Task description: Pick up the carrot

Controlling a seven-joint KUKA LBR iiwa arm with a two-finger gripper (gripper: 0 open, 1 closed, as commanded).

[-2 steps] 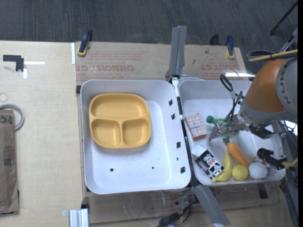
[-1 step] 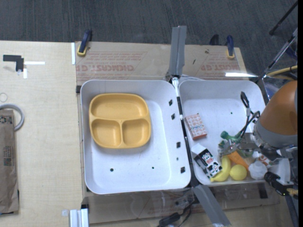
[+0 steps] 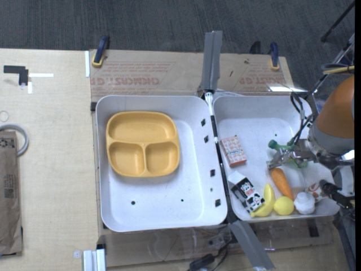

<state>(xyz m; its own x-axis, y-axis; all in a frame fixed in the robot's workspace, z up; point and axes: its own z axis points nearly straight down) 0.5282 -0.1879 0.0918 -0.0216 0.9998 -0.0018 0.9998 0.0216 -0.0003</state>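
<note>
The carrot [image 3: 281,183] lies in the right bin [image 3: 254,114], toward the lower right of the frame, its orange body running on a slant: the thicker end up and left near the middle of the bin's right half, the thinner end down and right toward a lemon [image 3: 284,206] and a small white object [image 3: 305,203]. A banana [image 3: 264,203] curves just left of the lemon, and a black-and-white carton [image 3: 247,192] sits beside that. A small pink box [image 3: 233,151] rests further up the bin, well apart from the carrot.

The gripper [image 3: 280,158] comes in from the right edge and sits just above the carrot's upper end in the frame — close enough that the metal fingers appear to overlap or nearly touch the thick end. Something green, perhaps the carrot's top or a separate item, shows at the gripper's upper left. Whether the fingers are spread or pressed together cannot be made out at this slant, and nothing is visibly held between them.

The coming move turns on one thing — the carrot lies immediately below the tool in the frame, its long axis diagonal, so a grasp would need to close across that axis, not along it.

The left bin [image 3: 113,208] holds a yellow divided plate [image 3: 143,143].
</note>
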